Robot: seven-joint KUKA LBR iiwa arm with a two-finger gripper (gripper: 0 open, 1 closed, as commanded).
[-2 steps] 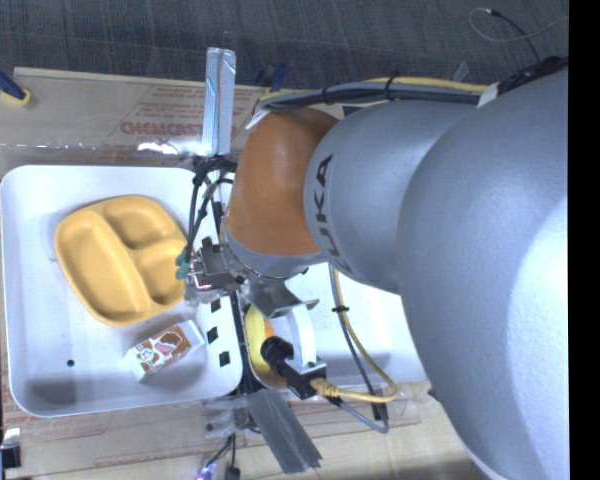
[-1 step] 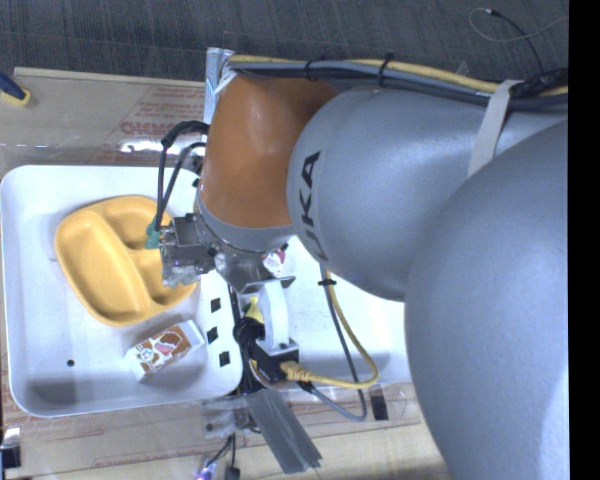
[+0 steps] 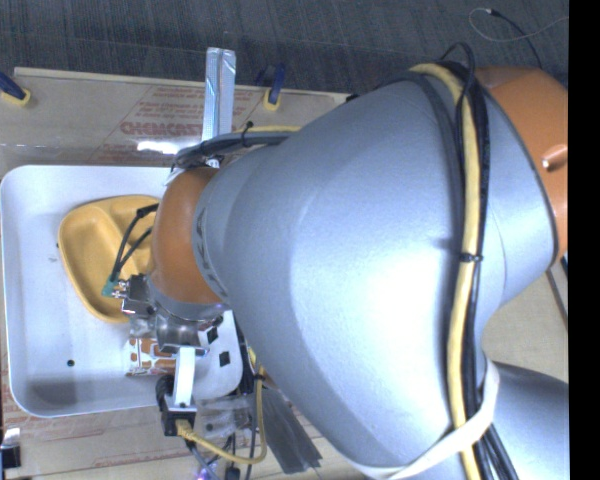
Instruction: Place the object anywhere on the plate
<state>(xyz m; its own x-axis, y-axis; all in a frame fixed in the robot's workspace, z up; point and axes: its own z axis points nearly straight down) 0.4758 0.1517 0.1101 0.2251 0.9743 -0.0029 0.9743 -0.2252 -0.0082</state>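
Note:
A yellow plate (image 3: 92, 248) lies in the left white bin (image 3: 25, 268), toward its middle, with its right side hidden behind the arm. The arm's grey body and orange band (image 3: 175, 243) cover most of the view. The gripper (image 3: 150, 353) hangs over the bin floor just right of and below the plate. A small brownish thing (image 3: 140, 350) shows at the gripper's tip, but I cannot tell whether it is an object or part of the gripper.
A brown cardboard sheet (image 3: 150, 118) lies under the bin, with blue clamps (image 3: 10, 86) at its far edge and an upright metal bar (image 3: 220, 93) behind. White bin floor (image 3: 50, 358) lies to the left and front of the plate. The arm hides the right bin.

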